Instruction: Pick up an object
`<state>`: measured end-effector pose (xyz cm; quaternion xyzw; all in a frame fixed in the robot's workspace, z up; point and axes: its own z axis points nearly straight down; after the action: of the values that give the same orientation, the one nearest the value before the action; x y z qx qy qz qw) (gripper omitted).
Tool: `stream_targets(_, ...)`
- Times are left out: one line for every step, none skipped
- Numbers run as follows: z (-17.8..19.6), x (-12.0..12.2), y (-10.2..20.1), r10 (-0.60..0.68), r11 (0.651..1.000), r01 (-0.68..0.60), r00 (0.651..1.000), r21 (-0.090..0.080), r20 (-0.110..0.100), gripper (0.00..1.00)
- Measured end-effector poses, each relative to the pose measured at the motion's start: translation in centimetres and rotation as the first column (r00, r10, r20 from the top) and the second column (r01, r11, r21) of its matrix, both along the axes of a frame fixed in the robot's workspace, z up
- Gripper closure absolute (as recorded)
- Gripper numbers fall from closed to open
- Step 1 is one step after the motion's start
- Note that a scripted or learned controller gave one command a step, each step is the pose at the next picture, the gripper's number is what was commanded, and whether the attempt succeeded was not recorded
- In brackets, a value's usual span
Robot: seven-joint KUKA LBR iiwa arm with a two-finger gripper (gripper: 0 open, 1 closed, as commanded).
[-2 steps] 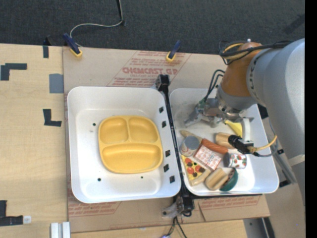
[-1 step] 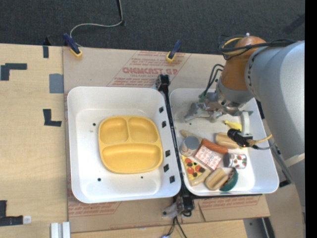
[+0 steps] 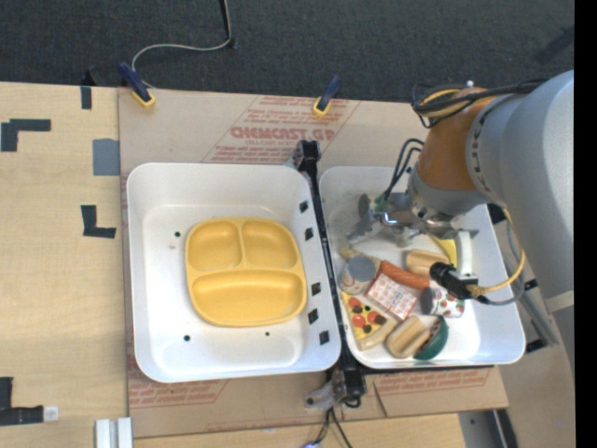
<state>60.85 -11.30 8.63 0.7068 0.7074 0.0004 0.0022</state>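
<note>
Several toys crowded the right bin (image 3: 499, 343), so we hovered our jaws (image 3: 373, 215) at its far-left corner; their state we could not tell.

Two white bins (image 3: 149, 278) sit on brown cardboard (image 3: 187, 129) printed with red lettering, over a pale wood surface (image 3: 56, 297) with grey and black marks. A yellow divided plate (image 3: 246, 272) lies in the left bin. The right bin holds an orange carrot (image 3: 404, 275), a red-checked card (image 3: 392, 296), a tan bread roll (image 3: 409, 335) and a dark green piece (image 3: 435, 342). The arm (image 3: 522, 147) is grey with an orange band (image 3: 446, 152).
</note>
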Motion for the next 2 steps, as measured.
stream_targets(0.97, 0.03, -0.05, 0.0, 1.0, 0.0, 1.0, -0.001, 0.001, 1.0)
stream_targets(0.96, 0.02, -0.04, 0.0, 1.0, 0.0, 1.0, -0.001, 0.001, 0.0)
